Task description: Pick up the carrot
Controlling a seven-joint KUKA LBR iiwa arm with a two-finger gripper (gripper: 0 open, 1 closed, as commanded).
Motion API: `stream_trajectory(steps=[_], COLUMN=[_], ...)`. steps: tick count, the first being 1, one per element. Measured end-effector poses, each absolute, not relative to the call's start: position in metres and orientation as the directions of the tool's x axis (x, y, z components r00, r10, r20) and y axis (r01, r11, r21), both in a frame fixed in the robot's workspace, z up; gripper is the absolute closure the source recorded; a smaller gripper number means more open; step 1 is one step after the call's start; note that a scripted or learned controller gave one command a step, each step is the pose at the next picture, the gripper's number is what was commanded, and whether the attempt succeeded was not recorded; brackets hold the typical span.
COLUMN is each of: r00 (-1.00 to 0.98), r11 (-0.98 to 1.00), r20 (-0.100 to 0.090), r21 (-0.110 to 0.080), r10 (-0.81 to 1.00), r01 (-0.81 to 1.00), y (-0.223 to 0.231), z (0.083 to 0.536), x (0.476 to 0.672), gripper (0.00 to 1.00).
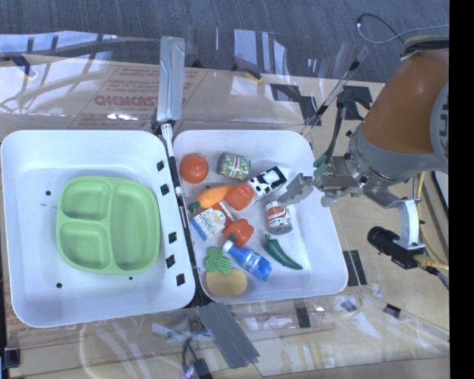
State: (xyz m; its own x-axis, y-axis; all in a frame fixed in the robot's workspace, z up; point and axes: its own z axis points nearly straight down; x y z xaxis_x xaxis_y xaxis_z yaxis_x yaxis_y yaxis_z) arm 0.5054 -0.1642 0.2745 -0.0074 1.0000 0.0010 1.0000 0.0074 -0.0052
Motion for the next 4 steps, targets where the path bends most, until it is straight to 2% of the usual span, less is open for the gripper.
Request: stream_trajectory(steps=[1,2,3,4], r00=[-0.150,-0.401,-0.664,-0.603], r11=[0.150,0.401,0.664,0.603], r20=[0.002,0.001,0.007,-0.005], r21=[-0.008,0.003,-0.013,0.004], r10=[0.989,0.916,0.747,0.798], r01=[0.989,0.916,0.747,0.798], y=[-0.094,-0.116,-0.104,-0.087], z=[0.135,0.097,0.097,0.196], x=[0.536,0.601,0.620,0.645], gripper=[0.00,0.00,0.00,0.00])
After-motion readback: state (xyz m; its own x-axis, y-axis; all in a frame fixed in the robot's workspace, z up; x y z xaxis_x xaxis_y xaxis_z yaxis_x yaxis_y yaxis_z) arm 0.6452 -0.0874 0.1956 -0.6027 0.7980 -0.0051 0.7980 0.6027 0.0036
